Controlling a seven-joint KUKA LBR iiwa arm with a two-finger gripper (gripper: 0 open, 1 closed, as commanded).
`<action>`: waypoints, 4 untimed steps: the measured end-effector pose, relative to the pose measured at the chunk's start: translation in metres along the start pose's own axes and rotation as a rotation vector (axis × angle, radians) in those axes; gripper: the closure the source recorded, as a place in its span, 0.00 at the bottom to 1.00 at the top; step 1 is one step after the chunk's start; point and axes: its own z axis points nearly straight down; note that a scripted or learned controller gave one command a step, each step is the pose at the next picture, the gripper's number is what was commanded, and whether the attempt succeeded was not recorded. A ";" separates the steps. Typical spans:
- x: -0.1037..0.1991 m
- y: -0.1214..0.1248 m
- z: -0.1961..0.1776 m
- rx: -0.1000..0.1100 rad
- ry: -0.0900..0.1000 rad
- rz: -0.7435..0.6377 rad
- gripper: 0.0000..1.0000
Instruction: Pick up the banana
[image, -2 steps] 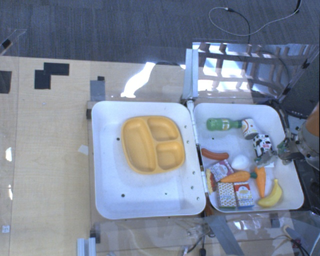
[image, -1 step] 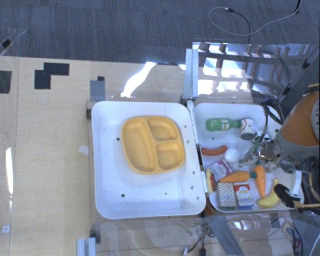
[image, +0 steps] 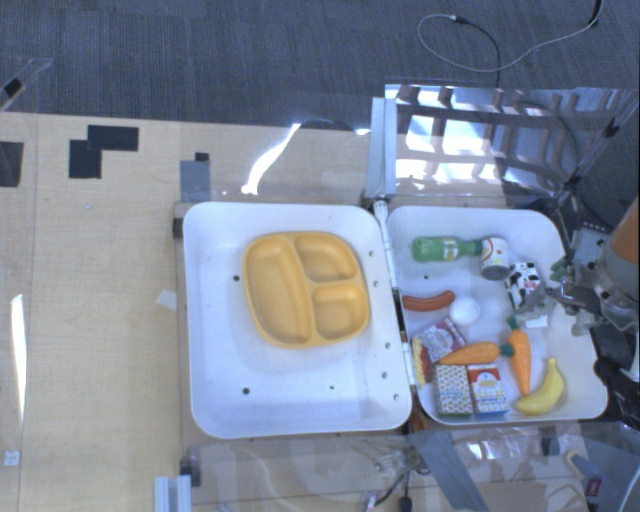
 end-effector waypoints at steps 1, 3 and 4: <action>0.037 -0.011 0.028 0.000 0.001 -0.176 0.00; 0.006 -0.020 0.081 -0.013 -0.001 -0.178 0.00; -0.006 -0.018 0.081 -0.010 0.002 -0.245 0.00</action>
